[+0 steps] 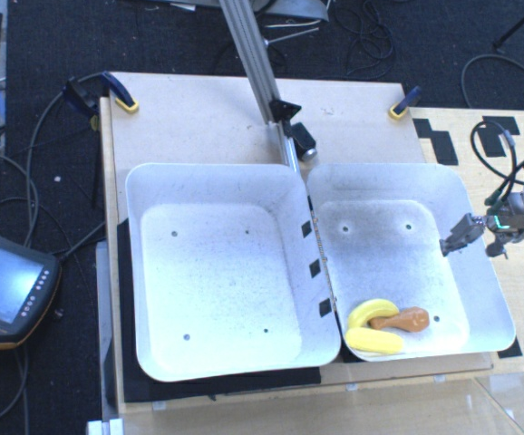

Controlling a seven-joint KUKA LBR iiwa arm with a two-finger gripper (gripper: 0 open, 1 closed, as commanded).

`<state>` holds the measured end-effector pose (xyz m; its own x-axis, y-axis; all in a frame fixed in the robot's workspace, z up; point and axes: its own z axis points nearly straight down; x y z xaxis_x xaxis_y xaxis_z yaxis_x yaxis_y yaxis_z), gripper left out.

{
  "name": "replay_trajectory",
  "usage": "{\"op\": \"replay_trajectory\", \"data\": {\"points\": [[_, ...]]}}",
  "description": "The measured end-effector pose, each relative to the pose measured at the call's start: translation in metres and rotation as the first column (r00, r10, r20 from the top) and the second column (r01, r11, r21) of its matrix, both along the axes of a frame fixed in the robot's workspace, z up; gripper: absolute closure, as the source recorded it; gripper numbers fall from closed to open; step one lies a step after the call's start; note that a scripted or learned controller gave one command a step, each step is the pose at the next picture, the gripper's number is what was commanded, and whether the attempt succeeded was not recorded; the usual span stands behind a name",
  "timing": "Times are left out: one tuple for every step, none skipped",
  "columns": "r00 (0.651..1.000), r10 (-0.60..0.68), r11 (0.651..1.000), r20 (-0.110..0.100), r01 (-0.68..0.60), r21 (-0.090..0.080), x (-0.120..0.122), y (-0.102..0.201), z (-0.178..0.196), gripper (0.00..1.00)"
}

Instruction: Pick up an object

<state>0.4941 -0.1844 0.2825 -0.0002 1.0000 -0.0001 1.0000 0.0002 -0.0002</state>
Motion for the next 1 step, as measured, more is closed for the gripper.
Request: {"op": "replay_trajectory", "data": {"points": [[1.000, 0.000, 1.000, 0.000, 0.000, 0.000, 0.0000, 0.0000, 0.0000, 0.00]]}}
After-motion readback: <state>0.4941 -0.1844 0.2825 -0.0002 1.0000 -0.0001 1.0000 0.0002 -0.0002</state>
